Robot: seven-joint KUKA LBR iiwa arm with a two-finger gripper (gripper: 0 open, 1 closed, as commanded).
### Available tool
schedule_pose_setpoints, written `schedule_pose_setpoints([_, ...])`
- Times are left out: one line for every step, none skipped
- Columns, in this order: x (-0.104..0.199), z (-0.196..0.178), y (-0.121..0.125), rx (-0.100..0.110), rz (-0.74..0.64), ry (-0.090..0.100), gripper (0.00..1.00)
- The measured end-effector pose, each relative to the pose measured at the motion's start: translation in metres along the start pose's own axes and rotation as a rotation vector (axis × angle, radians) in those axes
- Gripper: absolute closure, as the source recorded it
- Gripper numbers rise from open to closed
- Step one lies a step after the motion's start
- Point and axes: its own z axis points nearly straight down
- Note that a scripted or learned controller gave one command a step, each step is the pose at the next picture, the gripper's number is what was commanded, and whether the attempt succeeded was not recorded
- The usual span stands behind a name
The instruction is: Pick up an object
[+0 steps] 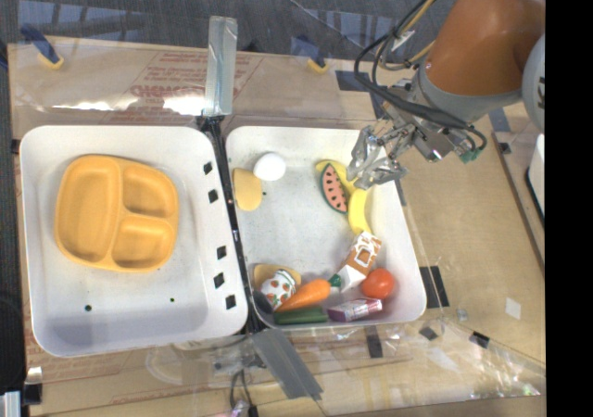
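Covering most of the view, the tabletop (pixel 111 72) carries two white bins side by side. In the left bin (pixel 56 313) lies a yellow divided plate (pixel 116 212), by itself. From the right the arm (pixel 482 40) comes in over the right bin (pixel 296 230), its pincer (pixel 371 165) at the bin's far right corner, just above a banana (pixel 359 211) and beside a watermelon slice (pixel 334 188). Whether its fingers are parted or closed I cannot tell — they are a tangle of metal from this angle, and nothing can be made out between them. A tan disc (pixel 246 189) lies by the bin's left wall, with a white ball (pixel 270 167) just beyond it. Along the near wall the small things crowd together: a carrot (pixel 309 294), a tomato (pixel 376 284), a small carton (pixel 361 256), a green vegetable (pixel 301 317) and a purple packet (pixel 355 309) — all close or touching.
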Motion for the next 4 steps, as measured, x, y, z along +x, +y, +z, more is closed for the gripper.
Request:
schedule_pose_setpoints([-0.029, -0.024, 0.009, -0.002, 0.125, 0.001, 1.0])
schedule_pose_setpoints([-0.064, -0.032, -0.01, -0.002, 0.101, 0.002, 1.0])
schedule_pose_setpoints([-0.032, -0.057, -0.048, -0.001, -0.313, 0.0, 1.0])
schedule_pose_setpoints([-0.005, 0.152, 0.018, -0.016, -0.167, 0.01, 1.0])
